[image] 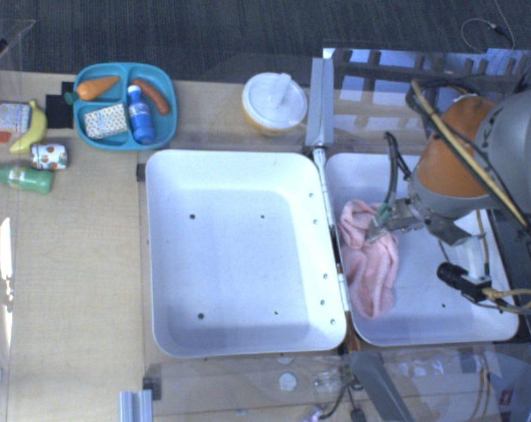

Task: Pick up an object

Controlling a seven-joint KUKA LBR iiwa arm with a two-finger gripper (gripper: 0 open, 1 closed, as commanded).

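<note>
A crumpled pink cloth (369, 258) lies along the left wall of the right bin (441, 323). My gripper (384, 220) reaches in from the right and sits low at the cloth's upper right edge, its tips touching or pressing into the fabric. The grey arm with its orange band (454, 161) rises behind it toward the upper right. The left bin (239, 253) holds nothing that I can make out.
A blue divided tray (164, 112) with toy food sits at the back left, beside a banana, a can and a green bottle. A white lidded bowl (274, 102) stands behind the bins. Black cables and a metal frame crowd the right side.
</note>
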